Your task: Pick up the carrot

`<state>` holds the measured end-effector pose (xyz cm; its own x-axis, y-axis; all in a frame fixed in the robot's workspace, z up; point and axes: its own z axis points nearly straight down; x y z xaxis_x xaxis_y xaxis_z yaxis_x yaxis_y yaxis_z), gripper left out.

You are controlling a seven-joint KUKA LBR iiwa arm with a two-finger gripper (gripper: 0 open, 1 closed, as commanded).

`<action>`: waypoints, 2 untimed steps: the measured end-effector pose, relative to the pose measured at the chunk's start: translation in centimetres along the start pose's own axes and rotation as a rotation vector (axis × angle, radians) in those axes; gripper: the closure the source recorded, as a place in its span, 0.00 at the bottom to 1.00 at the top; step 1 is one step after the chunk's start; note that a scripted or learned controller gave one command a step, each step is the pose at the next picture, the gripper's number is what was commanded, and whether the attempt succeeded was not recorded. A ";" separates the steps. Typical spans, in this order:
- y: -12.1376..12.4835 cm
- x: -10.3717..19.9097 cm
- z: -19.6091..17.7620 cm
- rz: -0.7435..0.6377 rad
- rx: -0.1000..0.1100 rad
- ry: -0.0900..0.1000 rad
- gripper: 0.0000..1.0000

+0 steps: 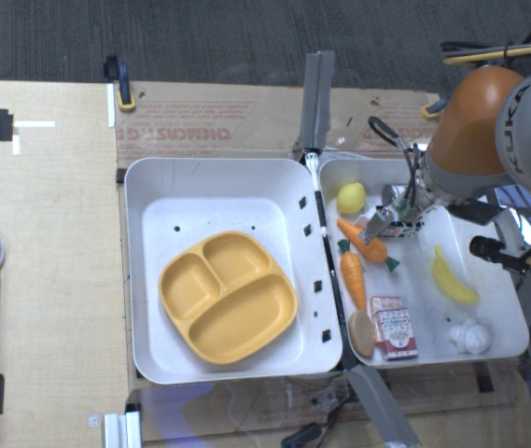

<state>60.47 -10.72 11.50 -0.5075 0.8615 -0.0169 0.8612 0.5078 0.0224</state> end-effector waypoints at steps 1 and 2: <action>-4.5 -3.5 -15.4 0.088 0.023 0.014 0.00; -3.0 0.5 -7.9 -0.030 0.023 0.018 0.00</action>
